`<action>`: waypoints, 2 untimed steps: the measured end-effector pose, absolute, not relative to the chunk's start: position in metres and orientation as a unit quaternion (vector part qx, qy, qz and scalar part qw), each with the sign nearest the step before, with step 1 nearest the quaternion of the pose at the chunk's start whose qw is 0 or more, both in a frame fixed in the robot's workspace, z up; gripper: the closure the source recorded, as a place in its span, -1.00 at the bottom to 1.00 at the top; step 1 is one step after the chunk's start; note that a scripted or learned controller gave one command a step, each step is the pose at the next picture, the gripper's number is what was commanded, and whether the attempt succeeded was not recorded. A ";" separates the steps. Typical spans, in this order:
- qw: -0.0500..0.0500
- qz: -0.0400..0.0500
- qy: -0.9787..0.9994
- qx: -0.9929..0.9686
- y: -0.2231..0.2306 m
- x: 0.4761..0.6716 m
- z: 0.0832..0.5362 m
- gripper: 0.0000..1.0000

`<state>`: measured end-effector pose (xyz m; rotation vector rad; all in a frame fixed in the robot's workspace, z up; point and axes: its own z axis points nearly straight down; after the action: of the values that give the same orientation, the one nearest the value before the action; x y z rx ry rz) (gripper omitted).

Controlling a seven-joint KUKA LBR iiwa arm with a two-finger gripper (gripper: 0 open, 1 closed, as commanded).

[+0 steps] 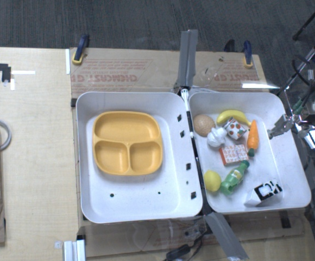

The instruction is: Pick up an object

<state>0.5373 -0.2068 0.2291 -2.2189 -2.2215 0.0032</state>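
Gripper (278, 125) sits at the right rim of the right bin (288, 167), metallic fingers pointing left into the bin. Nothing between them. Too small and blurred to call the fingers apart or together: cannot tell.

Candidate objects, all in the right bin, all left of the gripper or below-left:
- Carrot (253, 135): closest, just left of the gripper. Orange, tapered, green tip at the lower end, standing roughly along the bin's depth. Not touching the gripper.
- Banana (231, 115): further left, slightly above gripper height. Yellow, curved, lying flat.
- Small patterned cube (235, 129): white with red and green marks, between banana and carrot, touching or nearly touching both.
- Red-and-white flat card/box (234, 155): below-left of the gripper, under the cube.
- White lumpy object (216, 137): left of the cube, shape unclear.
- Brown round object (203, 125): farthest left at gripper height, by the divider wall.
- Green bottle (234, 177): below-left, lying tilted, cap end toward the bin's near-left.
- Lemon (212, 181): yellow, just beside the bottle's lower end, touching it.
- Black-and-white block (267, 191): below the gripper, slightly left, near the bin's front right corner, apart from the rest.

Left bin (87, 162), well left of the gripper: holds a yellow three-compartment plate (128, 143), compartments bare.
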 end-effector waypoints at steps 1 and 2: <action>0.000 0.000 -0.674 -0.739 -0.165 0.569 0.092 -1.00; 0.000 0.001 -0.609 -0.793 -0.140 0.545 0.154 -1.00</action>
<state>0.5448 -0.1400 0.1544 -2.4910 -1.9129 0.0034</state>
